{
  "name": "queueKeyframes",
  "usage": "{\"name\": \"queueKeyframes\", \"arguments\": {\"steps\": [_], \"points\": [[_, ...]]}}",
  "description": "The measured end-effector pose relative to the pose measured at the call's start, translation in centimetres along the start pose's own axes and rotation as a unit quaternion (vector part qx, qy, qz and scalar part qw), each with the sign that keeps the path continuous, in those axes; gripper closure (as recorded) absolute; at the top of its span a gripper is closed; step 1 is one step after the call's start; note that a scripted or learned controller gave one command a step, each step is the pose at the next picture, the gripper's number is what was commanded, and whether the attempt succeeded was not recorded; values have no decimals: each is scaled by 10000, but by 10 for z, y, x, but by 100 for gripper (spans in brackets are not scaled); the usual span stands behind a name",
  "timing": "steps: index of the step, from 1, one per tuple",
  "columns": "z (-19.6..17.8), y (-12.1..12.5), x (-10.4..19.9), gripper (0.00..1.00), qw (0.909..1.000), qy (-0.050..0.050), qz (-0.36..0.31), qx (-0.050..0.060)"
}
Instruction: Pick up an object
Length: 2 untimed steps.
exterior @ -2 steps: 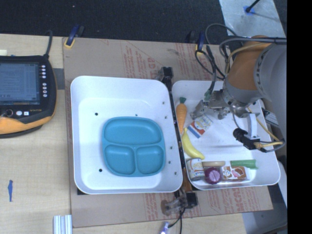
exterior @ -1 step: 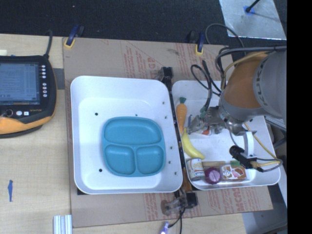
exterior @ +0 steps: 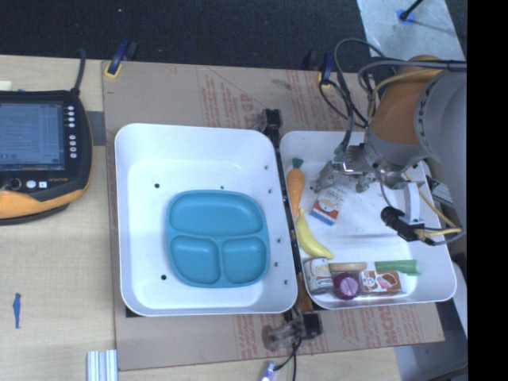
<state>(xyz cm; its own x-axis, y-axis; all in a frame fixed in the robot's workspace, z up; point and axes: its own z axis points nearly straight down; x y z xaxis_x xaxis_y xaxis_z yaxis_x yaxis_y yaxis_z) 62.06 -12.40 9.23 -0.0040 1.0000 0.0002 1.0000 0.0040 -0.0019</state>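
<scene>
The gripper of the grey arm with the orange band is seen low over the far part of the right white plastic bin. Whether it is open or shut cannot be told, and nothing is seen held in it.

Just near of it lies a small flat packet, white with red and blue print. This is judged the likely pick. It looks light and thin, maybe a bit slippery, so it is best taken across its short sides.

A smooth orange carrot and a curved yellow banana lie by the left wall. A round dark purple thing rests on printed boxes at the near wall.

A blue plastic tray with three hollows sits in the left white bin.
</scene>
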Motion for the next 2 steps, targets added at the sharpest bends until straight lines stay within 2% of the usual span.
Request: {"name": "queueKeyframes", "arguments": {"steps": [1, 2], "points": [[1, -36, 18, 0, 10000, -5, -1, 12], [-9, -36, 17, 100, 10000, -8, -5, 22]]}}
